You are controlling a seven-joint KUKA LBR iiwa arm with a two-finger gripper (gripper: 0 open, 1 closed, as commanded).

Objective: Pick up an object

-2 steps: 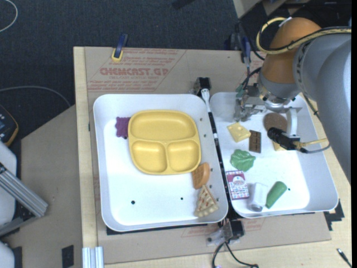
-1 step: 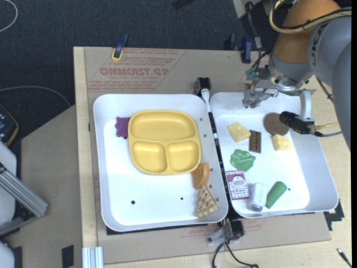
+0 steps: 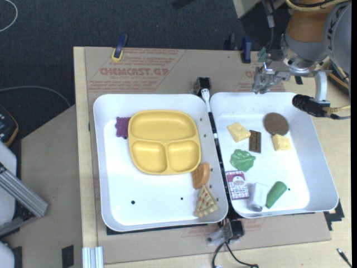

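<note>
- Hovering over the back rim of the right bin: gripper, finger state impossible to tell.
- Lying inside: brown disc, green leaf.

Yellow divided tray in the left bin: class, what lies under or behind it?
A purple object pokes out from behind the yellow divided tray's left edge; how far it reaches underneath is hidden. The tray rests on the left bin's floor.
</note>
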